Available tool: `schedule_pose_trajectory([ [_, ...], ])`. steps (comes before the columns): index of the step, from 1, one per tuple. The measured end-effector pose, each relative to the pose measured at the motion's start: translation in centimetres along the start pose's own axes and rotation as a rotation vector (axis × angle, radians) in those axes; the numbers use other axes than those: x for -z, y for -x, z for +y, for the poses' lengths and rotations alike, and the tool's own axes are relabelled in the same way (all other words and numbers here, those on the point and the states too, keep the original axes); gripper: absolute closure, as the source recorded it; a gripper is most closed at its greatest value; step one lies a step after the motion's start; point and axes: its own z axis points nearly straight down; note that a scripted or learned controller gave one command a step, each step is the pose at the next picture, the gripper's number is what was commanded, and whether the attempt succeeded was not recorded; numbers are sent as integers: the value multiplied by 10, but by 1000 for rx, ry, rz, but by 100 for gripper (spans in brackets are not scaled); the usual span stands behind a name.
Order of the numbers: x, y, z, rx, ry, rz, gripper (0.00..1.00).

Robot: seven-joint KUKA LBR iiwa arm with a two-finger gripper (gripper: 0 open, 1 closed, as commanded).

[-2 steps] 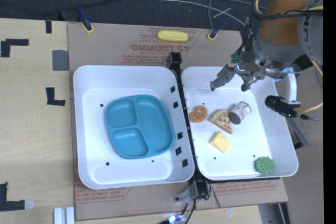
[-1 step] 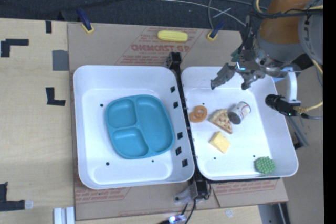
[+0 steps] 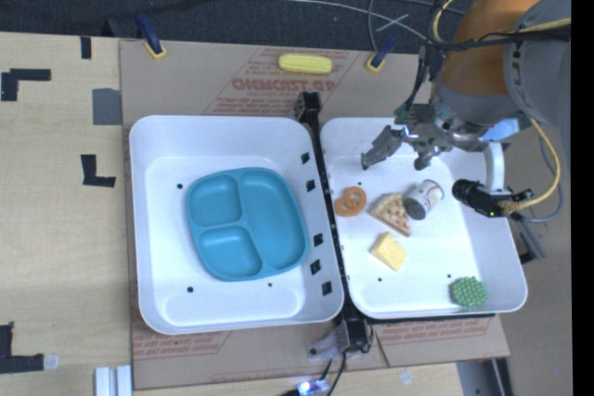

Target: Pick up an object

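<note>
My gripper [image 3: 401, 153] hangs over the back of the right bin [image 3: 501, 264] with its two dark fingers spread open and nothing between them. Below it on the bin floor lie a small pretzel [image 3: 351, 201], a pizza slice [image 3: 393, 213], a small can on its side [image 3: 422, 198], a yellow cheese wedge [image 3: 389, 250] and a green broccoli piece [image 3: 468, 292] at the front right corner. The pretzel and pizza slice sit just in front of the fingertips.
The left bin [image 3: 158, 153] holds a blue divided plate [image 3: 246, 223]. A yellow banana-like toy [image 3: 304, 63] lies on the cardboard behind the bins. Cables loop above the arm at the back right. A black divider strip [image 3: 320, 190] runs between the bins.
</note>
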Motion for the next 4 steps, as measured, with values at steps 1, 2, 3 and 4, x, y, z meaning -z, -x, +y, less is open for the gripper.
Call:
schedule_pose_trajectory([
  [1, -47, 7, 0, -1, -1, 0, 0],
  [2, -105, -1, 4, 0, -2, 1, 0],
  [3, -92, -2, 5, 2, 1, 1, 100],
  [4, -43, 7, 1, 0, 5, 2, 100],
])
